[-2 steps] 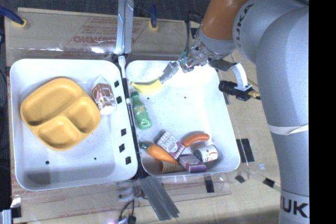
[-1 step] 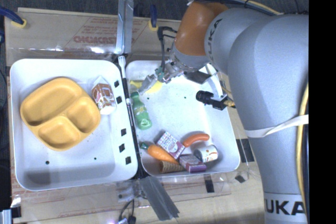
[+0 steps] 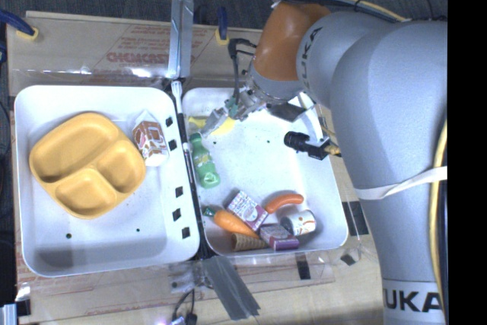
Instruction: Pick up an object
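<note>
You've got the yellow tray (image 3: 86, 162) in the left bin (image 3: 46, 255); beside it, the right bin (image 3: 323, 186) holds a green bottle (image 3: 203, 161), a carrot (image 3: 230, 221); state of the fingers, can't tell.

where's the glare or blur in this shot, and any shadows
Camera view: even overhead light, mild glare on the arm's grey shell; soft shadow in the left bin's lower corner; gripper slightly blurred; yellow tray and green bottle fairly sharp.
</note>
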{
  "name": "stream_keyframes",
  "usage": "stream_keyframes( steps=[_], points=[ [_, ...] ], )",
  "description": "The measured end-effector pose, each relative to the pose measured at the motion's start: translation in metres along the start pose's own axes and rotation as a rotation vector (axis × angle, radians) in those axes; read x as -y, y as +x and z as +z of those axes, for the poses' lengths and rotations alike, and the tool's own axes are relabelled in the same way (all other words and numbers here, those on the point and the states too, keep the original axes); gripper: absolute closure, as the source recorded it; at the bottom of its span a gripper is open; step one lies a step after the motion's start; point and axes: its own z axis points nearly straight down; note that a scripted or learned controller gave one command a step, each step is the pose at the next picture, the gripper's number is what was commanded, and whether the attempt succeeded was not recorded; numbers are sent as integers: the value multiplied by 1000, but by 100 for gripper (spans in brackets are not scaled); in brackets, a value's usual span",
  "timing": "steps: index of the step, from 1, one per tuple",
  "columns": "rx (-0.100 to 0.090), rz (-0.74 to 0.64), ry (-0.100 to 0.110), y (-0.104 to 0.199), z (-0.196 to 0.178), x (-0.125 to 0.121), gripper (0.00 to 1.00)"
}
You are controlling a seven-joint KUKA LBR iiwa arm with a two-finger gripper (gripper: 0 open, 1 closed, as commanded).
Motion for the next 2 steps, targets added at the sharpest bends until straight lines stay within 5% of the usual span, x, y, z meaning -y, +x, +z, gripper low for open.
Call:
stream_keyframes(
  steps=[2],
  points=[
    [0, 0, 0, 0, 0, 0, 0]
  ],
)
